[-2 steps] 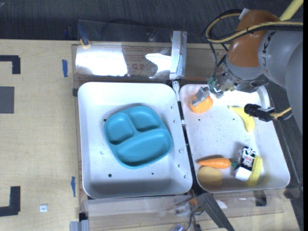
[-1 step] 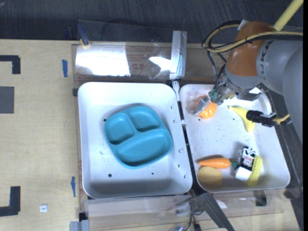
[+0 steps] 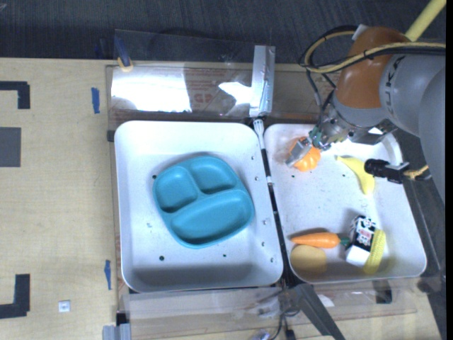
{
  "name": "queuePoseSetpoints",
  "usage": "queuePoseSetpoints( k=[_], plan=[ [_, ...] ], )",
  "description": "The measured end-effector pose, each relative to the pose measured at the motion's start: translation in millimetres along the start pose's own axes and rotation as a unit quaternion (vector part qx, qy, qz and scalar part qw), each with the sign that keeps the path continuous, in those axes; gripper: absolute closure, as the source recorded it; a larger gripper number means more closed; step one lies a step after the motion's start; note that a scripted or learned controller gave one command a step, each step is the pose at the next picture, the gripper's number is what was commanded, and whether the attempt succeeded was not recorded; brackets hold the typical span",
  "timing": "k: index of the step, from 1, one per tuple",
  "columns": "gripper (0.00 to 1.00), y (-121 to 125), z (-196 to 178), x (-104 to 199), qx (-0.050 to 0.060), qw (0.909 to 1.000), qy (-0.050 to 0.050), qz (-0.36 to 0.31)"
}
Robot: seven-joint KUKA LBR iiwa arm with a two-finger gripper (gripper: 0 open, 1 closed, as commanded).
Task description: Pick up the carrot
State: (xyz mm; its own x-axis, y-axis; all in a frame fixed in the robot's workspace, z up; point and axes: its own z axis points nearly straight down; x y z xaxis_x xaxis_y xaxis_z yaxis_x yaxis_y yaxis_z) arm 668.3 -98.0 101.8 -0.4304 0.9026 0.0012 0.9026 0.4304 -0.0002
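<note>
The gripper (image 3: 313, 145) is hovering at the upper left of the right bin (image 3: 414, 250), finger state impossible to tell, while the carrot (image 3: 316, 240) is lying well apart, lower centre-right.

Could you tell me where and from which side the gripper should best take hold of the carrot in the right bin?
Probably the thick orange middle of the carrot, from straight above, fingers closing across its width. It lies flat and lengthwise near the bin's front wall; a round yellowish item crowds its front side, so sideways approaches look cramped.
</note>
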Motion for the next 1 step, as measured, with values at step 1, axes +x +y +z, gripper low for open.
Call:
queuePoseSetpoints(
  k=[1],
  plan=[
    [1.00,15.6,-123.9,44.3,-0.006,0.9990,-0.003,-0.043]
  ],
)
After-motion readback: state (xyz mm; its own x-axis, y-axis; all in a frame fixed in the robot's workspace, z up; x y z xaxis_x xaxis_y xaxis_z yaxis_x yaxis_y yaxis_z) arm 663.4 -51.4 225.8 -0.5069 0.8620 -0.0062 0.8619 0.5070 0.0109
